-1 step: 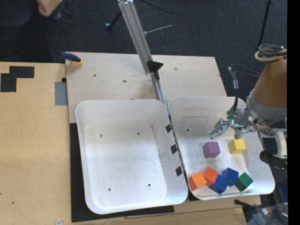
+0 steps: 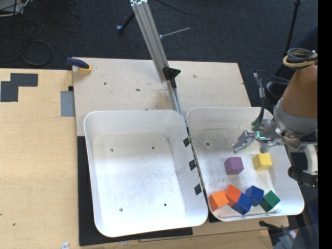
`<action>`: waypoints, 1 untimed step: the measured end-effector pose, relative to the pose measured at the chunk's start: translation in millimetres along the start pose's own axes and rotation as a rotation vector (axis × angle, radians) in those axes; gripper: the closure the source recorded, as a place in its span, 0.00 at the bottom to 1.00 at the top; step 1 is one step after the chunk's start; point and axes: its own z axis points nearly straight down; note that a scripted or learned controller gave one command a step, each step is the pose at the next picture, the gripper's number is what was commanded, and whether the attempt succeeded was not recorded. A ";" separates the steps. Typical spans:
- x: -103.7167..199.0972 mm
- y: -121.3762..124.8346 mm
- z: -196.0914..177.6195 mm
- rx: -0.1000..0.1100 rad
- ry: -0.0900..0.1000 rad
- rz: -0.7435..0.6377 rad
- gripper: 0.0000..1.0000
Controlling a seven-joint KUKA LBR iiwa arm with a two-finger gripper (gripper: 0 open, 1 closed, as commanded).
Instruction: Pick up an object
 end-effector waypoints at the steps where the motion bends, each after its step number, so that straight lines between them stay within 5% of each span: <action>1: 6.9 -4.2 46.0 0.005 0.001 -0.002 0.00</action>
